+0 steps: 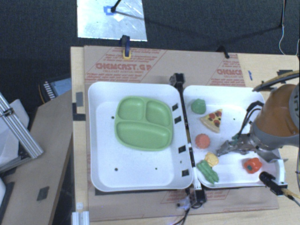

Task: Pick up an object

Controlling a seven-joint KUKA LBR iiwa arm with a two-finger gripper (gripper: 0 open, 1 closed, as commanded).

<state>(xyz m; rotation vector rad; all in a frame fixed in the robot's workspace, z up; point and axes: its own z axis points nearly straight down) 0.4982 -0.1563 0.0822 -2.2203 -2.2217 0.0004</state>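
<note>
Grey metal, that is your gripper (224, 148), low over the right bin (229, 92), with its tip pointing left. You cannot tell from here how wide it is, and nothing shows inside it. Just below and to the left of the tip lies a small yellow toy (211, 160), very near. A green toy (207, 172) touches it from below. The round red toy (202, 140) sits up and to the left. The yellow one looks the easiest to grab.
</note>
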